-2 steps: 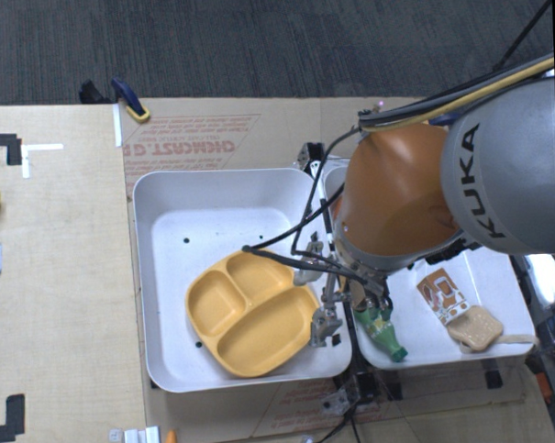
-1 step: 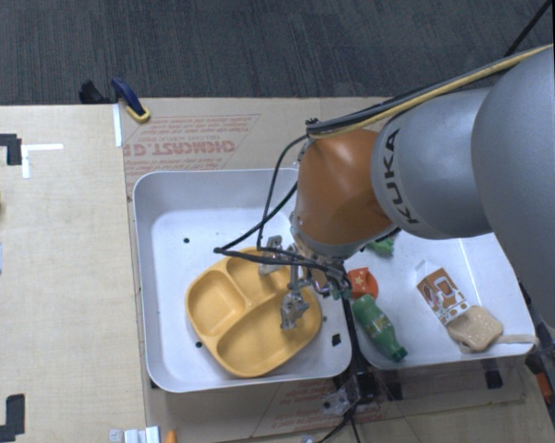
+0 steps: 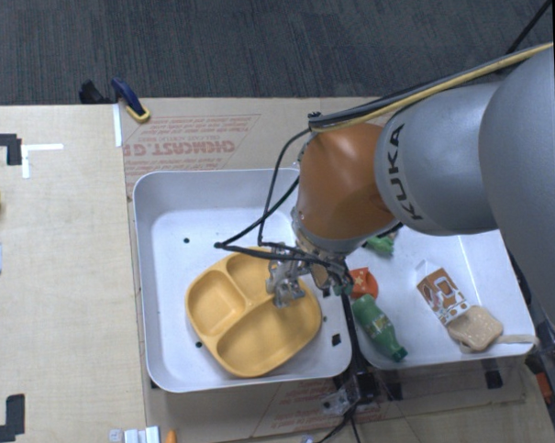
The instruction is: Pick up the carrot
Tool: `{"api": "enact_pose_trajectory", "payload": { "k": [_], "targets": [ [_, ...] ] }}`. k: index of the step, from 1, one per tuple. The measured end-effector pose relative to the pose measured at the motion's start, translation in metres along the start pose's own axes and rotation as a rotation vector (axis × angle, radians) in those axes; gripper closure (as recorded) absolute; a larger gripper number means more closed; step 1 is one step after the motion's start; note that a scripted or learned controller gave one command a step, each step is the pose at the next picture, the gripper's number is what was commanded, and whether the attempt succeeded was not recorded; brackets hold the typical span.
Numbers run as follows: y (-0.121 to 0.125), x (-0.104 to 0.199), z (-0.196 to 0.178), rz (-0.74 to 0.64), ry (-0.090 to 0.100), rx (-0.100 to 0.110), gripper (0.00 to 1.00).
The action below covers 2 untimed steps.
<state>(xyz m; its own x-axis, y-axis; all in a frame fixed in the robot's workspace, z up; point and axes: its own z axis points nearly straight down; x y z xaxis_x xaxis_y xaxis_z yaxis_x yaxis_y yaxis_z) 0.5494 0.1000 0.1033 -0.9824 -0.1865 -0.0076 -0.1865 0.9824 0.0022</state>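
The end effector (image 3: 288, 284) is seen low over the yellow divided plate (image 3: 250, 323) in the left bin (image 3: 160, 267), right by the plate's upper right edge. Whether it's spread or closed can't really be made out from this angle, and nothing orange is seen in it.

The carrot is probably the small orange-red thing (image 3: 363, 282) in the right bin (image 3: 499, 252), just past the wall between the bins, tucked under the arm's orange band (image 3: 345, 190) and touching the top of the green bottle (image 3: 378, 326). It can't be called for sure, though.

So no pickup is judged done yet. Still left: getting lined up over the carrot, closing on it, and lifting.
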Motion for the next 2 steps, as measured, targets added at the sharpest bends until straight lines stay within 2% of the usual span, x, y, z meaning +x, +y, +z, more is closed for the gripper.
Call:
{"api": "enact_pose_trajectory", "payload": {
  "k": [1,2],
  "targets": [
    [0.024,0.029,-0.056,0.159,0.005,0.002,1.0],
    [0.07,0.032,-0.072,0.322,0.005,0.003,1.0]
  ]
}}
